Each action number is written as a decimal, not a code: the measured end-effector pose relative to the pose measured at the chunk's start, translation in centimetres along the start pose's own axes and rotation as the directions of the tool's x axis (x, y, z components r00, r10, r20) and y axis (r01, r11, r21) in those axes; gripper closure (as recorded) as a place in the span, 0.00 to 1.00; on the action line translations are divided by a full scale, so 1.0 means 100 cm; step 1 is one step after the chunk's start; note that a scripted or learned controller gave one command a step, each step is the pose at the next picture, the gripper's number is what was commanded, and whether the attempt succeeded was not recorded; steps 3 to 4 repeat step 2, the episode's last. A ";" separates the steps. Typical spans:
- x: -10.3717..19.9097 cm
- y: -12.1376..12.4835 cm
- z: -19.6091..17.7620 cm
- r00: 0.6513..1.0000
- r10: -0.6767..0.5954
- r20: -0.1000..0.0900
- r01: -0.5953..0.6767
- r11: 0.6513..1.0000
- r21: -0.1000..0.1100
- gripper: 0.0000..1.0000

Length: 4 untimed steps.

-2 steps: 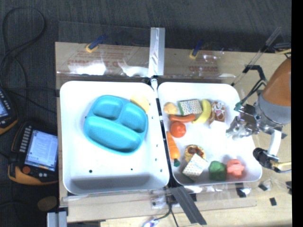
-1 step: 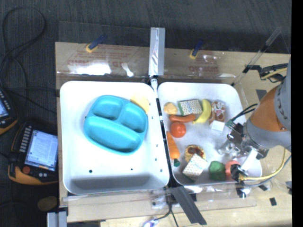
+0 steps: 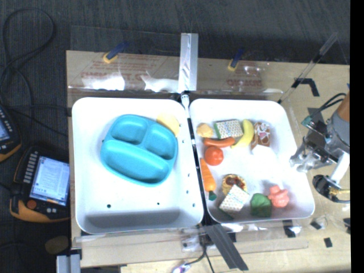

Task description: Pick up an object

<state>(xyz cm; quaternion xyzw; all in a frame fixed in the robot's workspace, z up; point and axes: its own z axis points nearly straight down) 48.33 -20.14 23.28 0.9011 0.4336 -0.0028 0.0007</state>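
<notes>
Toy foods fill the right bin (image 3: 284, 118); the left bin (image 3: 91, 209) carries a blue divided plate (image 3: 140, 148) near its middle, with a yellow piece (image 3: 168, 123) at the plate's far right rim, and bare white floor along its near and left edges. In the right bin, left to right: a carrot (image 3: 208, 177) lies along the left wall, an orange ball (image 3: 214, 155) just beside it, a checkered block (image 3: 228, 128) and a banana (image 3: 247, 133) along the far edge, a wedge-shaped block (image 3: 235, 199), a green piece (image 3: 261, 204) and a pink piece (image 3: 278, 195) near the near edge. The middle of this bin's floor, toward its right wall, is open. The hand (image 3: 310, 158) sits outside the bin's right wall, well apart from the foods, the pink piece nearest to it. Whether it is spread or pressed together cannot be made out. No writing is readable.
</notes>
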 end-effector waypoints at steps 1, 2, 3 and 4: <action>0.008 -0.002 0.143 0.953 0.302 -0.009 -0.302 0.953 -0.005 1.00; 0.003 0.027 0.021 0.991 0.136 0.000 -0.136 0.991 0.001 1.00; 0.003 0.027 0.021 0.991 0.136 0.000 -0.136 0.991 0.001 1.00; 0.003 0.027 0.021 0.991 0.136 0.000 -0.136 0.991 0.001 1.00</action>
